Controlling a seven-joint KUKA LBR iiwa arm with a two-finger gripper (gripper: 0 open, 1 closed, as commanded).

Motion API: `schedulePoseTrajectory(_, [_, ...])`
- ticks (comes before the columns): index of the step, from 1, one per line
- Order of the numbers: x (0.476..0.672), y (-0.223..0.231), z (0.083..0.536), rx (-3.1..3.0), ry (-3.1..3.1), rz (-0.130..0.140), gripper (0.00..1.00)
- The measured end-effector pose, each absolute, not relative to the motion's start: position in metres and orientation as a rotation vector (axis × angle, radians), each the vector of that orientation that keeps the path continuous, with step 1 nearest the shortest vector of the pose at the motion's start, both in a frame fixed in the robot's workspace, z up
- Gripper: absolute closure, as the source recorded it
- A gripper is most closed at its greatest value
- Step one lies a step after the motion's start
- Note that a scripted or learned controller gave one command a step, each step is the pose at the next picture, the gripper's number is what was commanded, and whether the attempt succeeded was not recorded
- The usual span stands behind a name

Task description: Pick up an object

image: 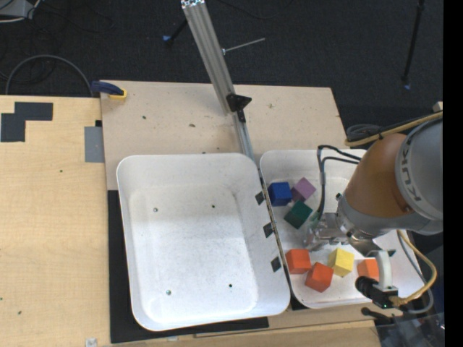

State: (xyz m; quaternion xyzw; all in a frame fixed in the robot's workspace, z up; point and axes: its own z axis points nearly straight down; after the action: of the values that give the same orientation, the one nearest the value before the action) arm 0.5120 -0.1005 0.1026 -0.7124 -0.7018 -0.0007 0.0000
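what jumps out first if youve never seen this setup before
The bright cluster of small blocks in the right bin draws the eye first: a blue block, a purple block and a dark green block toward the back, with an orange block, a red block and a yellow block nearer the front. Over them looms the grey arm with its orange band, reaching in from the right.

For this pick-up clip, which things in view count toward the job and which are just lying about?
Part of the job:
end effector
blue cube
purple cube
green block
orange block
red cube
yellow cube
right bin

Just lying about:
left bin
aluminium bar
blue-and-yellow clamp
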Motion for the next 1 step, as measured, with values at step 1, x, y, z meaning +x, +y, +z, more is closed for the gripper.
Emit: schedulePoseTrajectory(1, [0.4880,-0.0330,0.2440,-2.218,-2.227,-0.006,1.00])
